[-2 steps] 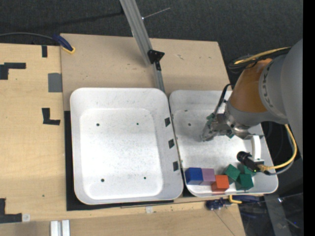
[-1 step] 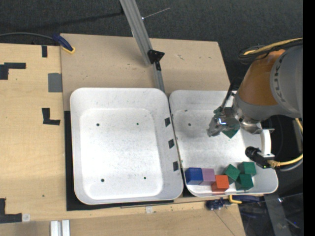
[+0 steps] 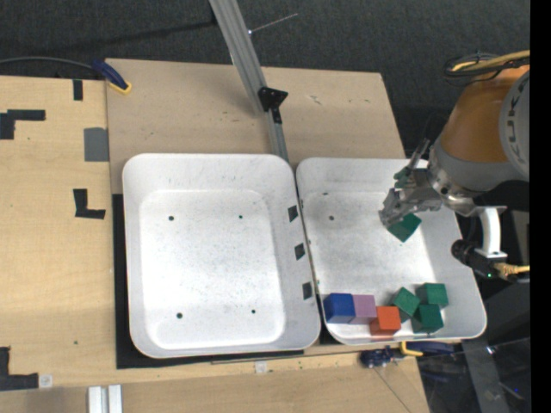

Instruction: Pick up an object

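So the grey two-finger gripper is hanging over the right-hand shallow white plastic bin, closer to its right wall than its middle, and a small dark green block sits right at the fingertips. Looks to me like the fingers are clamped on it, with the block tilted and poking out just below them, seemingly off the bin floor, though the angle makes that hard to swear to.

Everything else is piled along that bin's near edge: a blue cube, a pale purple cube, an orange cube and three more green blocks bunched toward the near right corner. The left white bin is well apart from all this.

My guess: the next move is a straight lift, since the block lies directly under the gripper.
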